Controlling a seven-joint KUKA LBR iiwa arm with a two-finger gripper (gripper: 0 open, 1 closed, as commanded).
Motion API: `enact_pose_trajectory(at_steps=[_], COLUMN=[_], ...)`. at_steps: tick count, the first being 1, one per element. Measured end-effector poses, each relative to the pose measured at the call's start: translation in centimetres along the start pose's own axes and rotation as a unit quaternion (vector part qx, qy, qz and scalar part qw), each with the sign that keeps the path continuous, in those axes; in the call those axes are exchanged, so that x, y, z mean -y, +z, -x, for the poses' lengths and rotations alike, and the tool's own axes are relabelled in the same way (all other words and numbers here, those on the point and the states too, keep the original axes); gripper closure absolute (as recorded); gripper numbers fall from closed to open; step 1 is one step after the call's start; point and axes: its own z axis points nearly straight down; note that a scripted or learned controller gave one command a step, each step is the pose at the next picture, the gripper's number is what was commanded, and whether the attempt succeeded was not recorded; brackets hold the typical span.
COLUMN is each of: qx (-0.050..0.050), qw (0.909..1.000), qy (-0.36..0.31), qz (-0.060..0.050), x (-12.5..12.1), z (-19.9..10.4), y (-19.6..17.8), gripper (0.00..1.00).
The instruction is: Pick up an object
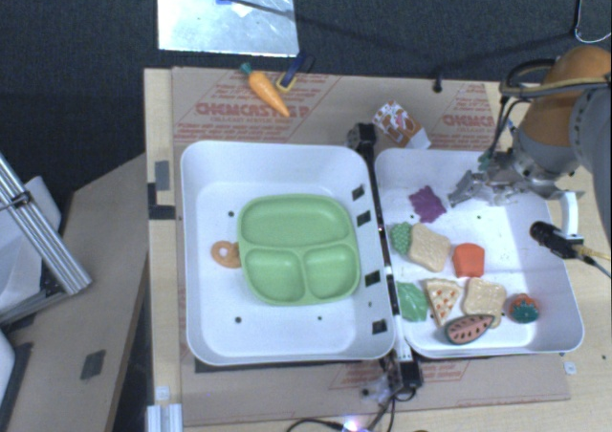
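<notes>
**A:** In the camera view the gripper (475, 185) hangs right of centre, over the right bin's (570, 336) upper half; I cannot tell its state. No item sits in it. Nearest is the purple piece (426, 202), just to its left.

**B:** I'd drop straight down and straddle that piece; it lies apart from the others.

**A:** Agreed. Bare white floor surrounds it, while the lower right cluster, bread slice (429, 248) and orange block (468, 259), crowds together beside the divider (381, 248).

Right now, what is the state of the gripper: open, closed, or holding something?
Gripper: over the right bin, near the purple piece; open or closed cannot be told.
</notes>
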Motion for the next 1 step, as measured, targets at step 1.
enact_pose_trajectory(at_steps=[1], qx=[0.001], qw=[1.0], qy=[-0.001], qz=[0.003], x=[-0.17], z=[0.03], y=[-1.29], gripper=[1.0])
